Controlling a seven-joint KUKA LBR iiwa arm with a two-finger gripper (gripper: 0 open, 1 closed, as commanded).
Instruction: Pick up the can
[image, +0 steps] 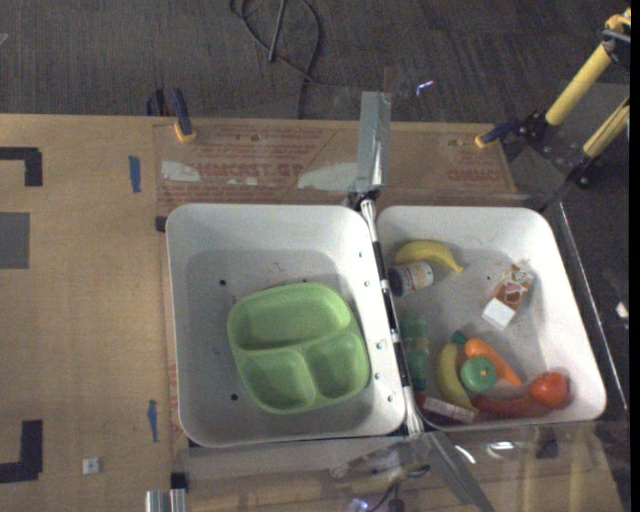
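Observation:
The right bin (565, 300) holds several small items. A short cylinder with a pale label and a dark end (412, 276) lies on its side near that bin's left wall, just below a yellow banana (428, 252); it looks like the can. A green, translucent cylinder (415, 342) stands further down along the same wall, and I cannot tell whether that one is a can or a bottle.
The left bin (200, 250) holds a green divided plate (298, 346). In the right bin are also a small brown and white carton (509, 293), a second banana (449, 376), a carrot with a green top (484, 367) and red pieces (530, 398) at the front.

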